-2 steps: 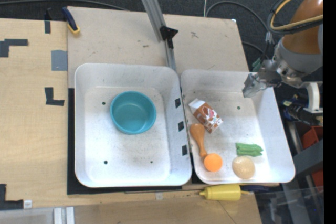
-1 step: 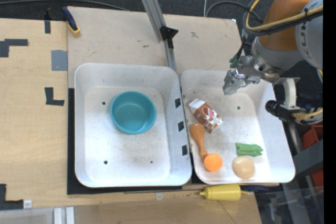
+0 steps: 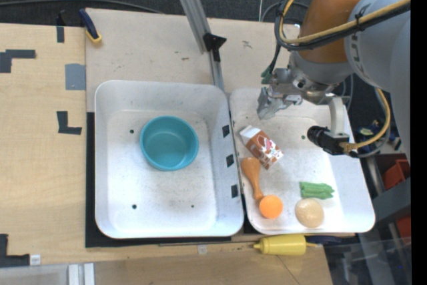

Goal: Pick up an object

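I'm seeing nothing picked yet: claw hovering at 12 o'clock above the carton, can't tell its fingers' state.

The grey arm reaches in from the right, its orange band bulging above the wrist. Yellow and black cables loop around the band and trail down the arm's side. The wrist points down and to the left. The gripper hangs at its end, low and tilted the same way, its tips dark against the white.
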Available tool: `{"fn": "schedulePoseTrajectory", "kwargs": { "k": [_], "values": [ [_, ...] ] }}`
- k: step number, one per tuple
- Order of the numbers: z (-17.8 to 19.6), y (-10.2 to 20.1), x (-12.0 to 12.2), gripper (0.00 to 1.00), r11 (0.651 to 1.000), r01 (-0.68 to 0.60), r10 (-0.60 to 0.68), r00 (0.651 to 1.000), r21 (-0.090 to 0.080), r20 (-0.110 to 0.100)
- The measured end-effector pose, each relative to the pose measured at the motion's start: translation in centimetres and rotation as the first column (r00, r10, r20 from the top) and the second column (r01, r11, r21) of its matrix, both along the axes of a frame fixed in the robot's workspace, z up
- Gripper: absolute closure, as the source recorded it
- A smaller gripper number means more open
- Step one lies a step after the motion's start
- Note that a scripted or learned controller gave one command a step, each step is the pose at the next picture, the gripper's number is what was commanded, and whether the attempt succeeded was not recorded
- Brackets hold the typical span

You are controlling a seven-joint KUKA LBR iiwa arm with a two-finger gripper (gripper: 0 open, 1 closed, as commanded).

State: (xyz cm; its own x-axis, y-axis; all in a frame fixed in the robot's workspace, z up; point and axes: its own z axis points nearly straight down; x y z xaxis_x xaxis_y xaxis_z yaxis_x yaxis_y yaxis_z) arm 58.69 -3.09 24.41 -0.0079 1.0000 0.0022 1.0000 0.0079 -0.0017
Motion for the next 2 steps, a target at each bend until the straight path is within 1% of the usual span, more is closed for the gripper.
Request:
{"fn": "schedulePoseTrajectory", "kwargs": {
  "k": [1, 2],
  "values": [
    [0.0, 4.9, -0.1, 1.00, 1.000, 0.001, -0.001, 1.000, -0.001, 0.000],
    [-1.6, 10.2, 0.7, 1.00, 1.000, 0.001, -0.001, 1.000, -0.002, -0.001]
  ]
}}
